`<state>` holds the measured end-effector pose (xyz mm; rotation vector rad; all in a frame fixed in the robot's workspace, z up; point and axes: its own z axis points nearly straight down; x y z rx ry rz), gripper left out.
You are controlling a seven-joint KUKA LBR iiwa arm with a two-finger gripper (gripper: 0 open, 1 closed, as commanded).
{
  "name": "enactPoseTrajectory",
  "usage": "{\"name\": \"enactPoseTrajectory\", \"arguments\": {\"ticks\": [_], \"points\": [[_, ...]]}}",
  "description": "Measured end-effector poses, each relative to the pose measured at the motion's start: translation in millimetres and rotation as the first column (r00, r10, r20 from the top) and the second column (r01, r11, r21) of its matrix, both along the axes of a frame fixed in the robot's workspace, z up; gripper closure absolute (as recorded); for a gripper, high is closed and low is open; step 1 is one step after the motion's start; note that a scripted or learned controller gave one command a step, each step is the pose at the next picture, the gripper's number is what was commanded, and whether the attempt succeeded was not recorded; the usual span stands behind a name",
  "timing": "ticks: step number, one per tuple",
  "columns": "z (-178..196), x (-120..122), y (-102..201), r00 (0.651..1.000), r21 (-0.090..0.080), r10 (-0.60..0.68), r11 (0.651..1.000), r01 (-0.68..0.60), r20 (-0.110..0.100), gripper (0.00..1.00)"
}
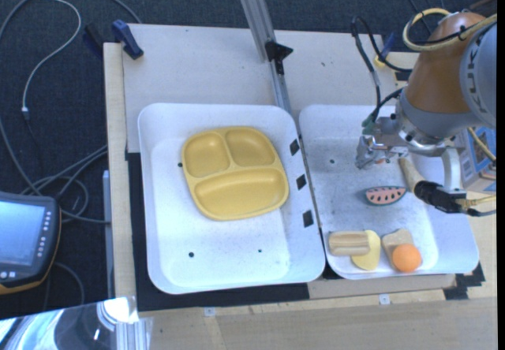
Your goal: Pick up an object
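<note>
Grey tool (373, 153), grip state unclear, above watermelon slice (385, 195); no legible writing.

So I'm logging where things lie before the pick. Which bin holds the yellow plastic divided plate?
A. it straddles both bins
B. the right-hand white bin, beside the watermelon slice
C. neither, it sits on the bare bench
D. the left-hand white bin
D: the yellow plastic divided plate lies flat inside the left-hand white bin, while the watermelon slice and the other toy foods lie in the right-hand white bin.
</note>
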<state>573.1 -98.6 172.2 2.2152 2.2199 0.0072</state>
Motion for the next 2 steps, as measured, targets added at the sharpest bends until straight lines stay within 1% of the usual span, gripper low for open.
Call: {"name": "enactPoseTrajectory", "arguments": {"ticks": [1,2], "points": [[64.4,1.8,-3.7,1.0,-0.001,-0.001,1.0,0.001,0.002,1.0],[94.3,2.9,-3.4,1.0,0.0,0.0,1.0,0.0,-0.002,1.0]]}}
